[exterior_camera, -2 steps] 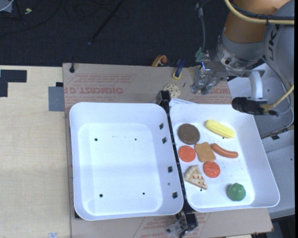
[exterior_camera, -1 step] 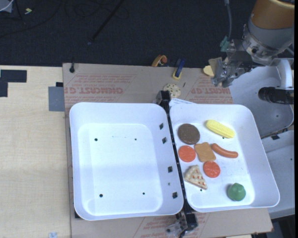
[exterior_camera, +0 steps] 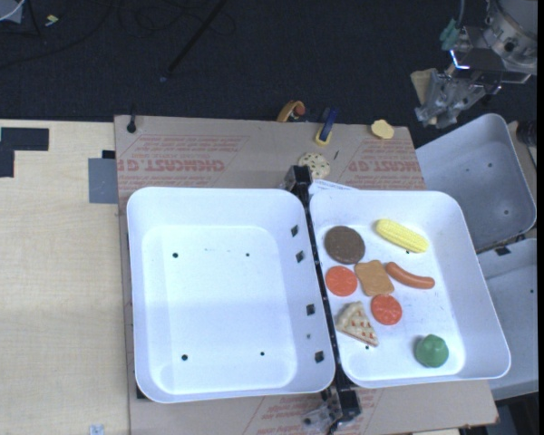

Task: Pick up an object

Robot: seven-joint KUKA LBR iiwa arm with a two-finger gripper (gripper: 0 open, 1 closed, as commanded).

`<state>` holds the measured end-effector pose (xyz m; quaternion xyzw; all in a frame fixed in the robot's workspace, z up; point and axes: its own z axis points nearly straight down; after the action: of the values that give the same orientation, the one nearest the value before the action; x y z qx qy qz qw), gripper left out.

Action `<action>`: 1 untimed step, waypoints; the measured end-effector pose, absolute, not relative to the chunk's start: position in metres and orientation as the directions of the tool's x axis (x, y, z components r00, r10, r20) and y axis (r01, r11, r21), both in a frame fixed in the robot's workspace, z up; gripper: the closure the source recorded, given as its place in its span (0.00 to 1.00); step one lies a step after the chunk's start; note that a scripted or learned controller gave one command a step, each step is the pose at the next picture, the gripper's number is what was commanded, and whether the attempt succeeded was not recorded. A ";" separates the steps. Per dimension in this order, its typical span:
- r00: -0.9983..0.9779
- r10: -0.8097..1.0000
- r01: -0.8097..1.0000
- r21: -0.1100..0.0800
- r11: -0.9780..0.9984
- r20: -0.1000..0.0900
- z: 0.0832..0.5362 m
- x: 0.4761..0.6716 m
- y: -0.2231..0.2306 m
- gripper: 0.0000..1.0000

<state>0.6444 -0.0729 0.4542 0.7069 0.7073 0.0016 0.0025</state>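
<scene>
While the arm is cut off at the top right, the tool (exterior_camera: 440,107) hangs beyond the right bin (exterior_camera: 476,243); its finger state cannot be told.

Toy food (exterior_camera: 374,278) in right bin (exterior_camera: 471,252)

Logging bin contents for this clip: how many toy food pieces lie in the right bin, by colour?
Right bin:
Yellow: 1, the corn
Brown: 1, the round patty
Tan: 2, the toast and the pizza wedge
Orange-red: 3, two slices and the sausage
Green: 1, the round piece
Total: 8
</scene>
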 end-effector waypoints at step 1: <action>-0.006 1.000 1.000 0.004 0.006 0.001 0.538 0.599 -0.020 1.00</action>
<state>0.5987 -0.0203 0.5380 0.7050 0.7092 0.0018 0.0008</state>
